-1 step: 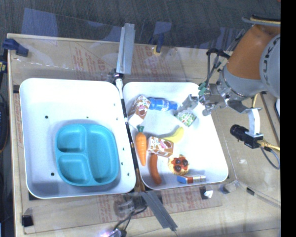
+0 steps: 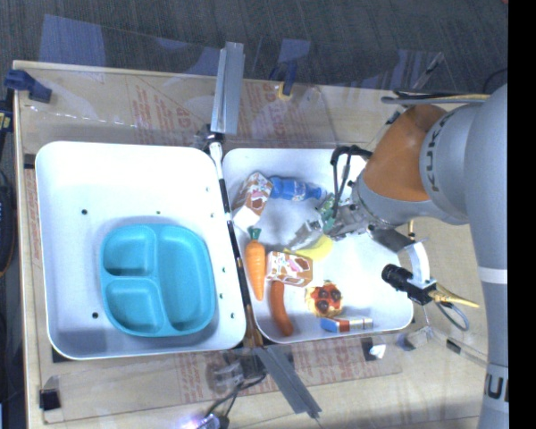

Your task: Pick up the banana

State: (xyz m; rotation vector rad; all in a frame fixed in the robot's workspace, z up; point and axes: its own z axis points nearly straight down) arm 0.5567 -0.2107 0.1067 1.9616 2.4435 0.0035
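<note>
The yellow banana [image 2: 319,245] lies in the middle of the right bin [image 2: 389,314], mostly covered by the gripper. My gripper [image 2: 314,231] reaches down from the right and sits right over the banana, among the clutter. The orange-banded wrist [image 2: 400,164] hangs above the bin's right side.
Around the banana lie a carrot [image 2: 256,270], a sausage [image 2: 280,309], a blue bottle [image 2: 295,189], small cartons [image 2: 288,267] and a red toy [image 2: 326,298]. The left bin [image 2: 62,177] holds a blue divided tray [image 2: 158,278]. A metal divider [image 2: 226,88] stands between the bins.
</note>
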